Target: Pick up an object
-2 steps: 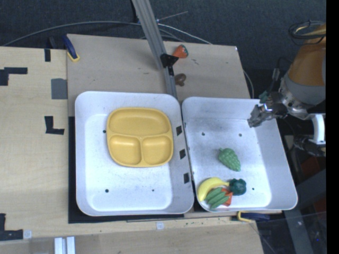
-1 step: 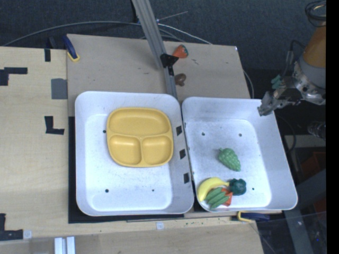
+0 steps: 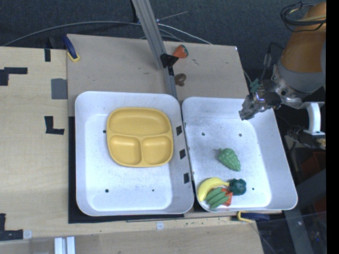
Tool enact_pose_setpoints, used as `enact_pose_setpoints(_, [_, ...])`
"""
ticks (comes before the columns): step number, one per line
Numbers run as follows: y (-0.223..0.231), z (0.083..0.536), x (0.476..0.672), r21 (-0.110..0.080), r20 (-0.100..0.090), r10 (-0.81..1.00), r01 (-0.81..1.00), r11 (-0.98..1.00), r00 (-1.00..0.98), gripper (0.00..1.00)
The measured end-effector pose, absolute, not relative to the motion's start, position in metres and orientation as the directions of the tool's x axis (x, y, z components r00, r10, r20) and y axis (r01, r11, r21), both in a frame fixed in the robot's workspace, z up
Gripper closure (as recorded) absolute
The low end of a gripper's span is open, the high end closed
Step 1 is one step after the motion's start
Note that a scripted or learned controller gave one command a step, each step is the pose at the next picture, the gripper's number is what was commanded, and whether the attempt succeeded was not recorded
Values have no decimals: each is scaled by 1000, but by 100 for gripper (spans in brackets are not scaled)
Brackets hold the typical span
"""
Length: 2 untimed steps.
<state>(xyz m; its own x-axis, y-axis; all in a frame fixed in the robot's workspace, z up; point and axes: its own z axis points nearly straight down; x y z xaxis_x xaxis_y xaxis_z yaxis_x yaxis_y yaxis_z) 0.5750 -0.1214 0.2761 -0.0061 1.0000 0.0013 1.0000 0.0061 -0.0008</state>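
Hovering my gripper (image 3: pixel 248 111) over the far right corner of the right bin (image 3: pixel 265 194), I can't tell how it's set. Nothing is picked yet. The green toy (image 3: pixel 229 159) lies mid-bin, waiting.

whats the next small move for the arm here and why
Probably bring the pincer down and toward the near side of the right bin, over the green leafy toy. The pincer sits at the bin's far right rim with nothing between its fingers, and that toy lies alone, apart from the cluster at the near rim.
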Motion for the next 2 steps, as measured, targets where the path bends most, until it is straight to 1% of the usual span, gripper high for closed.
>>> enact_pose_setpoints(1, [-69, 276, 561, -1, 2, 1000, 1000, 6, -6, 100])
enact_pose_setpoints(2, [-19, 258, 551, -4, 1, 1000, 1000, 6, -6, 100])
